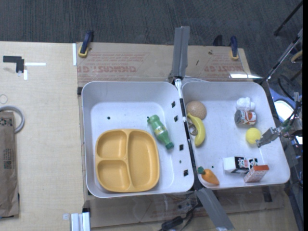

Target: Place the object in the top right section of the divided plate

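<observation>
The yellow divided plate [127,160] lies in the left bin [91,129], toward its front left. It has two small sections on its left and one long section on its right, and nothing lies in any of them. A green bottle [160,132] lies tilted just off the plate's top right corner. My gripper [266,137] reaches in low over the right rim of the right bin [219,88], right beside a yellow lemon [253,135]. Nothing shows between its fingers.
The right bin also holds a brown round fruit [196,109], a banana [198,130], a carrot [209,176], a small white and orange can [245,115], a black and white carton [240,164] and a red and white box [256,173]. A divider wall [184,129] separates the bins.
</observation>
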Robot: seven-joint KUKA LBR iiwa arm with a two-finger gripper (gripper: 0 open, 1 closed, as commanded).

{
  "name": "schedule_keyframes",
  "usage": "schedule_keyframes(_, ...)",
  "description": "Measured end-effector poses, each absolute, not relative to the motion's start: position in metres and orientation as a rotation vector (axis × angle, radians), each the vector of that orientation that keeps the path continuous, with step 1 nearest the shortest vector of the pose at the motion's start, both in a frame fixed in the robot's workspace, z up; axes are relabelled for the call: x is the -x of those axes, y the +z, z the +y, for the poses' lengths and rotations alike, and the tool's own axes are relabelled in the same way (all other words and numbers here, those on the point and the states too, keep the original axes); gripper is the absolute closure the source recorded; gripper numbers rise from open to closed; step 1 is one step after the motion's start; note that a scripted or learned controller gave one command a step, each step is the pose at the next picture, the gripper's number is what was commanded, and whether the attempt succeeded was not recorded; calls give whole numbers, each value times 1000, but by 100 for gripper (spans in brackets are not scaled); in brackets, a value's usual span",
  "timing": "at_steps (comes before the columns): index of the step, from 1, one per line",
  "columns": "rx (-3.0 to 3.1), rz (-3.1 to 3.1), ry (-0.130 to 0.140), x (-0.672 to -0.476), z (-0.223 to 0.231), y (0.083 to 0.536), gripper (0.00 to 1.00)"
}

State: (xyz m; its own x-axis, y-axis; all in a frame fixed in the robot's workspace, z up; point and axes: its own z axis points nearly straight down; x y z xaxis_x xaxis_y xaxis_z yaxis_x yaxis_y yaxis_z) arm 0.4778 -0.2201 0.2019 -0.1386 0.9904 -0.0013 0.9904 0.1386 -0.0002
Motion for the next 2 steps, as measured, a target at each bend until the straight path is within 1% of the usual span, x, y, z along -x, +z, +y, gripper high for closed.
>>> schedule_keyframes(1, -2060, 2369, -3, -478, -221, 210, 100)
schedule_keyframes(2, -2238, 2207, -3, -477, -139, 91, 100)
